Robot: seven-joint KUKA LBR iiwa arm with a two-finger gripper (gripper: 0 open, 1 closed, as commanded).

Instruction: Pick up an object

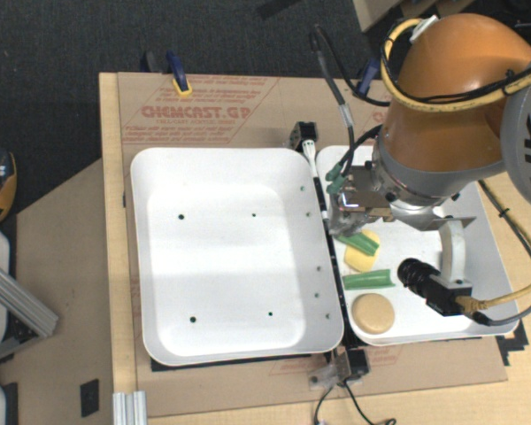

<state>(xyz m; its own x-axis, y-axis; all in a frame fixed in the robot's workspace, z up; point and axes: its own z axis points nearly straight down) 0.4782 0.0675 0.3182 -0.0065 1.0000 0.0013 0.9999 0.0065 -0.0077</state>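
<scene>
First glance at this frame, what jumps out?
The arm's orange band bulks over the right bin, with the hand low by that bin's left wall. Under it lies a cluster: a yellow-green block, a green stick and a tan disc. The left bin is a broad white expanse.

- Lighting: bright, even, from overhead.
- Left bin floor slightly overexposed; broad soft glare band across its middle, left of the tool.
- Soft shadow under the arm, falling on the right bin around the tool.
- Focus moderate; slight softness, no motion blur seen.
</scene>
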